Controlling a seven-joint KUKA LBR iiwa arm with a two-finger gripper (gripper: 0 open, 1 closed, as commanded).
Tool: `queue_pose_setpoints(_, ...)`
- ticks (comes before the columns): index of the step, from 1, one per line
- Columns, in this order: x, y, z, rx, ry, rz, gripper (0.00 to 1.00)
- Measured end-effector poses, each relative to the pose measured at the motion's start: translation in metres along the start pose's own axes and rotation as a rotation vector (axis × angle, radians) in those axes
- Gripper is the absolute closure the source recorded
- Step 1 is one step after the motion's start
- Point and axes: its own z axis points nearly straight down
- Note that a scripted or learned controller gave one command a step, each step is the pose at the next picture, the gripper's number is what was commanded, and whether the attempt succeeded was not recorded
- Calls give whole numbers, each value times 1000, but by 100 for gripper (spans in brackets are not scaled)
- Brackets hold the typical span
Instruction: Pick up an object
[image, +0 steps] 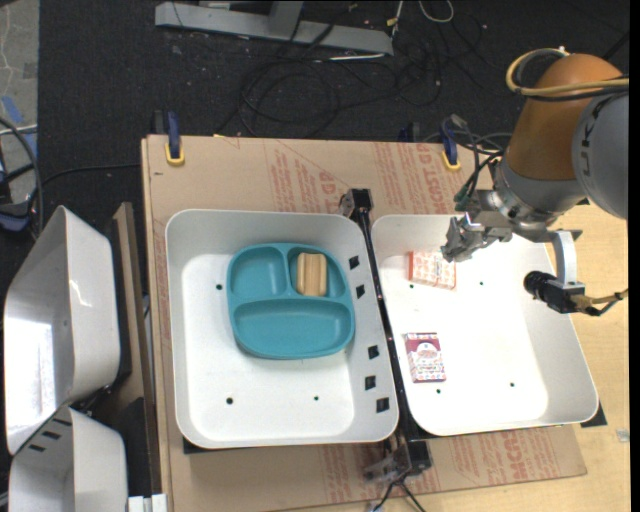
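In the right bin (520, 380) lie two small flat packets. One is white with red print (430, 270), near the bin's far left corner. The other is pink and white (425, 357), lying nearer the front left. My gripper (462, 243) hangs just right of and above the red-printed packet, close to its right edge. In the left bin (200, 400) sits a teal divided tray (290, 310) with a tan wooden block (312, 274) in its upper right compartment.
The arm's orange band (555, 110) and grey wrist come in from the upper right, over the right bin's far edge. A black cable fitting (548, 288) hangs over the right bin's right side. A black divider (372, 290) runs between the bins.
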Motion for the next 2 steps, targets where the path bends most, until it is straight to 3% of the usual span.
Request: queue_pose_setpoints(2, 112, 3, -4, -2, 1, -6, 100)
